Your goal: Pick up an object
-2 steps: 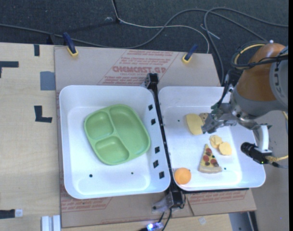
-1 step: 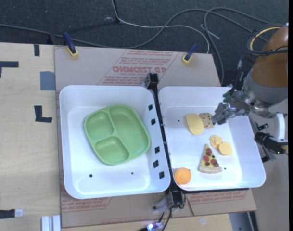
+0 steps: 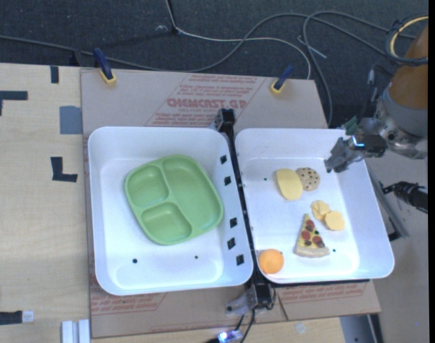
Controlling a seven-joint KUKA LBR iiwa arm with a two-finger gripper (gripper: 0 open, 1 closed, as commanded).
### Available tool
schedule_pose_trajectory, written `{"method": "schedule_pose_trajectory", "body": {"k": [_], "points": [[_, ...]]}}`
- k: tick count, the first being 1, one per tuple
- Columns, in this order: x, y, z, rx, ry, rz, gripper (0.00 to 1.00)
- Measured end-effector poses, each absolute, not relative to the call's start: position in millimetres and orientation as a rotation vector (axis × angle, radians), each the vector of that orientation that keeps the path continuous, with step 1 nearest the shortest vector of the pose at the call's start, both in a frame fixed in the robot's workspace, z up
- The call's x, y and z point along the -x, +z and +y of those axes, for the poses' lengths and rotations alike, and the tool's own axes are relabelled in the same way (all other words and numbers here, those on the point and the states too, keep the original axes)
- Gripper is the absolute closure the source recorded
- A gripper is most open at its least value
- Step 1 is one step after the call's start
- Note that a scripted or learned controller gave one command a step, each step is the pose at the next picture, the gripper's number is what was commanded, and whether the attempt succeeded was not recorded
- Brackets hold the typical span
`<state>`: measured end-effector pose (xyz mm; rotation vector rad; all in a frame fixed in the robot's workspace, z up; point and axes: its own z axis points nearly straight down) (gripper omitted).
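The right bin [image 3: 360, 263] holds several toy foods: a pale yellow oval piece [image 3: 289, 184], a chocolate-chip cookie [image 3: 308, 178], a small yellow cluster [image 3: 326, 216], a pizza slice [image 3: 311, 238] and an orange [image 3: 271, 261] near the front left corner. My gripper [image 3: 341, 157] hangs over the bin's right rim, right of the cookie and apart from every piece. Nothing shows between its dark fingertips.
A green divided plate [image 3: 173, 199] lies in the left bin [image 3: 103, 263]. A black divider with clips [image 3: 233, 191] runs between the bins. Cables cross the dark floor behind the bench. Two clamps [image 3: 105, 70] hold the cardboard's far edge.
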<state>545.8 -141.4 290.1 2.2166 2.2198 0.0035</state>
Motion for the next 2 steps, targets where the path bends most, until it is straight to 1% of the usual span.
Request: {"method": "schedule_pose_trajectory", "body": {"k": [2], "points": [[-563.1,255,-41,-2.217,-0.002,2.229,1.00]]}}
